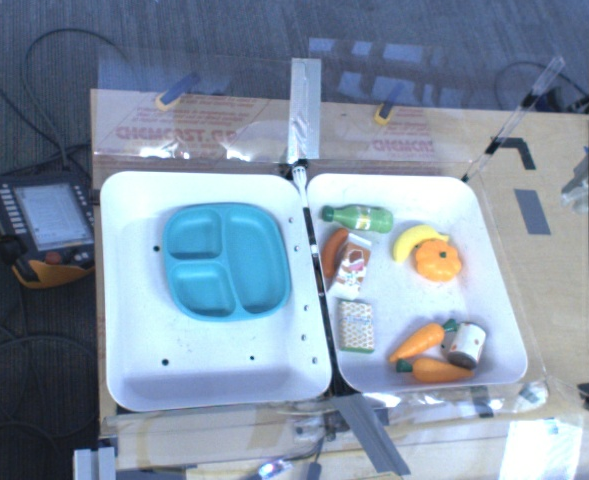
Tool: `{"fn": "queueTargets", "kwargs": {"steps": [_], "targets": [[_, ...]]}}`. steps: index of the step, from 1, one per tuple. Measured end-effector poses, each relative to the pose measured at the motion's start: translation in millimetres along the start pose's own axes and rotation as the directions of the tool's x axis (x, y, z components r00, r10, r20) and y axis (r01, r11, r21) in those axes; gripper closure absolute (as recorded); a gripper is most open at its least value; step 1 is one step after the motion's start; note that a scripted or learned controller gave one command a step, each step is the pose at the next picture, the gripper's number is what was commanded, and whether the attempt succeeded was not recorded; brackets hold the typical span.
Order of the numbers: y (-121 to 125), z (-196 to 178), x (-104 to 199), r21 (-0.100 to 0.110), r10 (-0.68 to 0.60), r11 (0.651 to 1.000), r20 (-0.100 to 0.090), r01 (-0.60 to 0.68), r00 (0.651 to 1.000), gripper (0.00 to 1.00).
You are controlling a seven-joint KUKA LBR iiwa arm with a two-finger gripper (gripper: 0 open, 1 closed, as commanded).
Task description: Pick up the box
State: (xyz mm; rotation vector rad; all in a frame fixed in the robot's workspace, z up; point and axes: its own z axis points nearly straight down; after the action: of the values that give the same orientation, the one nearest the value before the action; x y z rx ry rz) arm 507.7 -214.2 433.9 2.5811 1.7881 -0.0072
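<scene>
Two small boxes lie in the right bin (494, 268), near its left wall. The first is a white carton (352, 269) with a red top and a picture on its face, lying flat and a little tilted. The second is a flat box (355, 325) with a pale green speckled pattern, just below the carton. A red-orange sausage (332, 252) rests against the carton's left side. Neither box has anything on top of it.
The right bin also holds a green bottle (359, 218), a banana (415, 238), an orange (437, 261), two carrots (417, 340) and a small can (465, 344). A blue divided plate (224, 260) lies in the left bin (134, 348). A teach pendant (39, 223) sits far left.
</scene>
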Motion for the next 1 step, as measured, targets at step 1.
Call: {"fn": "queueTargets", "kwargs": {"steps": [1], "targets": [[0.7,-9.1,-0.1,0.001,0.000,1.000,0.003,0.000,1.000,1.00]]}}
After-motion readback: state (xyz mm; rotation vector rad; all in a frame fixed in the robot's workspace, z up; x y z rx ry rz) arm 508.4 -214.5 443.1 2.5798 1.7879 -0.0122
